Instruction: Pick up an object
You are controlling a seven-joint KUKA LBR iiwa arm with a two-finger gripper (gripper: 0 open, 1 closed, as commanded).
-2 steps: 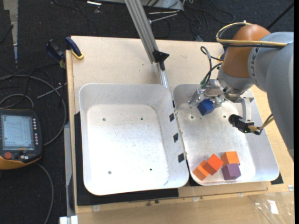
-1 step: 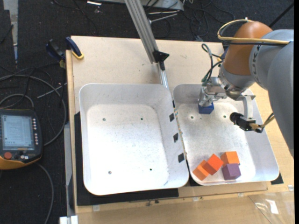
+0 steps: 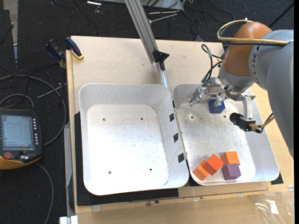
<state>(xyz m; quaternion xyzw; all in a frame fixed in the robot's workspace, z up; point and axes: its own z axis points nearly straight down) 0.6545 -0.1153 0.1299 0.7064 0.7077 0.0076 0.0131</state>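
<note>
The grey arm with its orange band (image 3: 245, 48) is reaching in over the far end of the right white bin (image 3: 261, 146), and its pincer (image 3: 212, 97) is hanging just above a small blue block (image 3: 216, 107) that is lying near that bin's far edge. Whether the pincer is released or clenched cannot be told, since the wrist is covering that part, and it is equally unclear whether the blue block is touching it or only sitting beneath it on the bin floor. Toward the near edge of the same bin, three more blocks are clustering together: a large orange block (image 3: 208, 166) is lying at a slant, a smaller orange cube (image 3: 231, 158) is sitting just beside it, and a purple cube (image 3: 231, 171) is resting against both, closest to the bin's near rim. The left white bin (image 3: 93, 101) is lying alongside on the wooden table (image 3: 112, 59), their inner rims touching. A blue and yellow clamp (image 3: 70, 48) is gripping the table's far left corner.
</note>
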